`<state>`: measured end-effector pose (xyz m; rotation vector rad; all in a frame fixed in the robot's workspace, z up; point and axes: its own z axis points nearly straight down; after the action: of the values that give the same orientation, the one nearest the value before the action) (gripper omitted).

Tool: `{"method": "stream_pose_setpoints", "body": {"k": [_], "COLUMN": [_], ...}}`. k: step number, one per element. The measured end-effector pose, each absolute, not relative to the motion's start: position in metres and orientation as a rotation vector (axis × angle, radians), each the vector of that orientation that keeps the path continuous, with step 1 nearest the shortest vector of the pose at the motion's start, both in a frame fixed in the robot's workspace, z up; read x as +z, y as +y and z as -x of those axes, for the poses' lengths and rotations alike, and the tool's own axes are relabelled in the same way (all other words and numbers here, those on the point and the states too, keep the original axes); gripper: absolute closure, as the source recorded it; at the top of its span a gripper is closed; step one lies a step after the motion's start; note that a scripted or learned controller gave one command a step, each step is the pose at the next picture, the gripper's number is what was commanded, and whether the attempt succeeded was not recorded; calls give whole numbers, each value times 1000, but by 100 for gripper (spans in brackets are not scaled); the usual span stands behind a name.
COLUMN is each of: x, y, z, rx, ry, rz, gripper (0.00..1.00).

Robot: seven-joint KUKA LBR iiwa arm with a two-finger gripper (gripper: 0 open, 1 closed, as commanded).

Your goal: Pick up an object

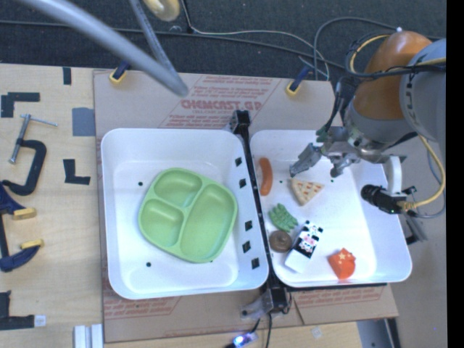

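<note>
The right bin (384,259) holds several small toys: an orange hot dog (265,176) by the left wall, a pizza slice (307,191), a green leafy piece (284,217), a brown round piece (280,241), a black and white carton (304,246) and a red strawberry-like piece (342,262). My gripper (322,164) hangs over the upper part of this bin, just above and right of the pizza slice. Its two grey fingers (304,161) are spread apart, open, with nothing between them.
The left bin (116,194) holds a green divided plate (188,214). A black divider (250,194) runs between the bins. Clamps (25,165) lie on the bench at far left. Cables (406,194) loop along the right bin's right side.
</note>
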<state>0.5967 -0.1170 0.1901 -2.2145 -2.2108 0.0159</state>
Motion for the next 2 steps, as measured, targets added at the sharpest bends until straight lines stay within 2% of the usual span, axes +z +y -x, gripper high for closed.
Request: {"method": "stream_pose_setpoints", "body": {"k": [1, 2], "x": [199, 150], "y": [-117, -110], "z": [-600, -605], "rx": [2, 7], "ry": [-2223, -2221], "rz": [2218, 2217], "gripper": [0, 0]}}
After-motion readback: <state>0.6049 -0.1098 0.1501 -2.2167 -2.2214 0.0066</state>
